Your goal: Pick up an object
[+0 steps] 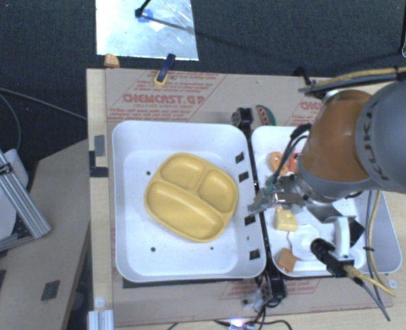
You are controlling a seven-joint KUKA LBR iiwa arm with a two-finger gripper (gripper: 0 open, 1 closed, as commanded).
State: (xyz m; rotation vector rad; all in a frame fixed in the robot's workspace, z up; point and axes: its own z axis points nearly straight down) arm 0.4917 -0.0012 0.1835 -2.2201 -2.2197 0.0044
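On brown bench (189, 95), two white bins (134, 253).

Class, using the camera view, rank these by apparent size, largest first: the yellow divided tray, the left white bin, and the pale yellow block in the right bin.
1. Left white bin
2. Yellow divided tray
3. Pale yellow block

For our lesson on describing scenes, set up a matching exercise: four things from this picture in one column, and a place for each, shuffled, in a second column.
Things:
1. yellow divided tray
2. pale yellow block
3. silver sheet
4. blue and yellow clip

Places:
A. on the dark floor beyond the bench
B. in the left bin
C. on the cardboard above the bins
D. in the right bin, beneath the arm

Pairs: 1-B, 2-D, 3-A, 4-C
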